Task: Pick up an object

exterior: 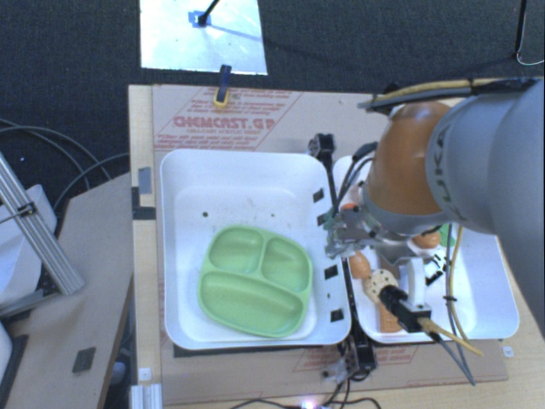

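Tool (364,247) low over right bin's (502,313) left edge; finger state unclear. Green tray (255,281) in left bin (247,173).

Green divided plate (255,281): smooth plastic, soft sheen. Left bin (183,228) and right bin (498,309): white plastic w/ slight gloss. Board under bins (255,118): matt cardboard-looking, red print. Arm (490,164): smooth grey casing, orange band (407,164) glossy. Sheet at top (202,24): shiny, metal-like.

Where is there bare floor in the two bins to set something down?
Left bin: bare floor behind and left of the green tray. Right bin: crowded, the arm covers most of it and small objects cluster near the divider.
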Available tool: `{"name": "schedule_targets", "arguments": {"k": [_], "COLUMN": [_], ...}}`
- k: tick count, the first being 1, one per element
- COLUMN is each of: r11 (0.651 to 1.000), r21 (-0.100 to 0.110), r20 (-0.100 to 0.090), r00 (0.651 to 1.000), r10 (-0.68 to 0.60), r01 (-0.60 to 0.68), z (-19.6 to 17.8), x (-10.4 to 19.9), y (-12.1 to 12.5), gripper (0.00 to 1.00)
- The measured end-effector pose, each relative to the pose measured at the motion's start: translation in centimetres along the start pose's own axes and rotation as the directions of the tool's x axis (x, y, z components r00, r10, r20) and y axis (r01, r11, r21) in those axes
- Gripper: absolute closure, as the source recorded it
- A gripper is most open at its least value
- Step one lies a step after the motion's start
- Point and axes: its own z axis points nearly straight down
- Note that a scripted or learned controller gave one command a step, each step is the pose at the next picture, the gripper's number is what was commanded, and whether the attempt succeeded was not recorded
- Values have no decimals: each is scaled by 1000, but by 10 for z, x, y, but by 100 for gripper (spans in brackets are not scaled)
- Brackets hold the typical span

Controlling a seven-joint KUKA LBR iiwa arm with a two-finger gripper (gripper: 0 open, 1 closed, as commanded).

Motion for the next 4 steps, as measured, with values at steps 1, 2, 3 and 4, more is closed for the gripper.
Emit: {"name": "schedule_targets", "arguments": {"k": [1,2,3,4], "r11": [1000,1000,1000,1000], "r21": [0,3,1,-17], "r20": [1,4,1,5], "r00": [1000,1000,1000,1000], "r10": [6,18,4,15], "r01": [-6,-18,-4,-15], "z": [-11,0,0,-148], "x": [-5,-70,-22,-91], "y": [0,-23,-8,-21], "gripper": [100,100,100,100]}}
